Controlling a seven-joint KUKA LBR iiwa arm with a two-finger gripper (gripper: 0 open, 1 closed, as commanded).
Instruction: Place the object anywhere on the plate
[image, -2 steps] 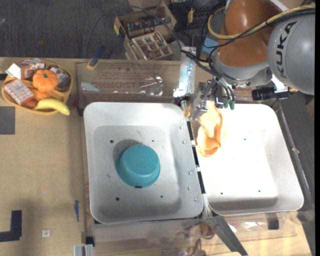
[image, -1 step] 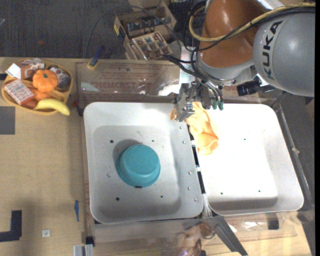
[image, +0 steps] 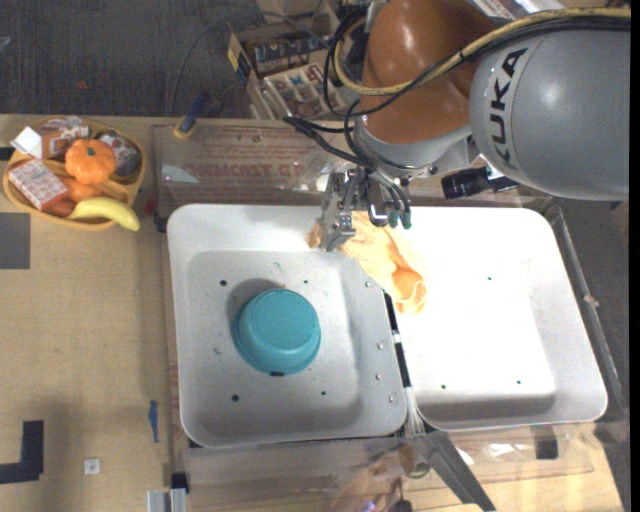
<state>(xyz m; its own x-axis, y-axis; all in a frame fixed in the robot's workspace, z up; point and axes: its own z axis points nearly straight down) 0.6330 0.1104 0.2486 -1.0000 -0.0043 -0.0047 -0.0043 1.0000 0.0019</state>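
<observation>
Grey casing on our arm (image: 560, 100) reads "KUKA" in black. Our gripper (image: 365, 212) hangs at the far edge where the bins meet, fingers clamped on an orange-yellow cloth (image: 392, 265) draping over the divider. The teal plate (image: 277, 331) sits in the left bin (image: 200, 300), apart from the cloth.

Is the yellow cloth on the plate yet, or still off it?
Off it. The yellow cloth hangs crumpled under the gripper, straddling the divide between the bins, apart from the teal plate in the left bin.
</observation>
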